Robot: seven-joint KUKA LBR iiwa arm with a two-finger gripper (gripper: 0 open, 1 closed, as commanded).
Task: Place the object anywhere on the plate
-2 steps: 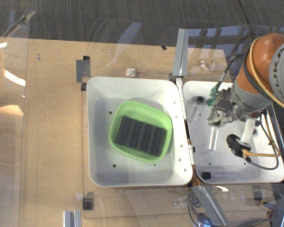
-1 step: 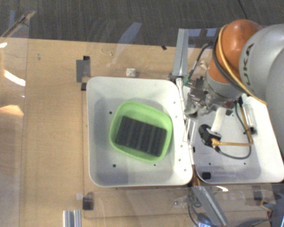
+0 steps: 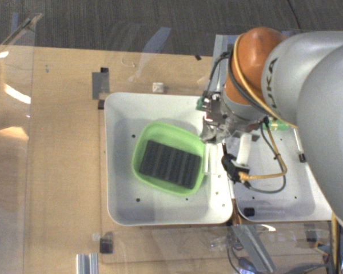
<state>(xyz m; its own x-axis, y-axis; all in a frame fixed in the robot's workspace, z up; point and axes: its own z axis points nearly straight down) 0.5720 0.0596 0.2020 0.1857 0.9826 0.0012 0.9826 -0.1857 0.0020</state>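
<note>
Where the wooden bench point(image 3: 57, 170) comes nearest the camera, two shallow white bins sit side by side on it, their inner walls touching.

- Left white bin point(image 3: 117, 170): holds a lime-green, square-ish plastic plate with rounded corners point(image 3: 140, 153). The plate sits slightly turned, toward the bin's right wall and about midway between its near and far edges.
- Task's thing: a dark, ridged rectangular slab point(image 3: 171, 164) lies flat inside the plate's rim, near the middle, its long side following the plate's tilt. It touches nothing but the plate. Judged from this, the placing looks done: the slab rests fully on the plate with no overhang.
- Right white bin point(image 3: 286, 201): much of it is covered by the arm. A thin tan cable point(image 3: 271, 178) loops over its floor from the wrist.
- Claw point(image 3: 210, 131): hangs over the shared wall of the two bins, just beside the plate's far-right corner. The slab lies to its near-left, close by but apart. Nothing is visibly held. Released or clenched: cannot tell, as the wrist hardware hides it.
- Grey arm point(image 3: 308, 67) with its orange band point(image 3: 251, 56): leans in over the right bin's far side, probably so the claw can work along the dividing wall.
- Far edge of bench: a small white cube point(image 3: 158, 87) lies just outside the left bin's far wall.
</note>
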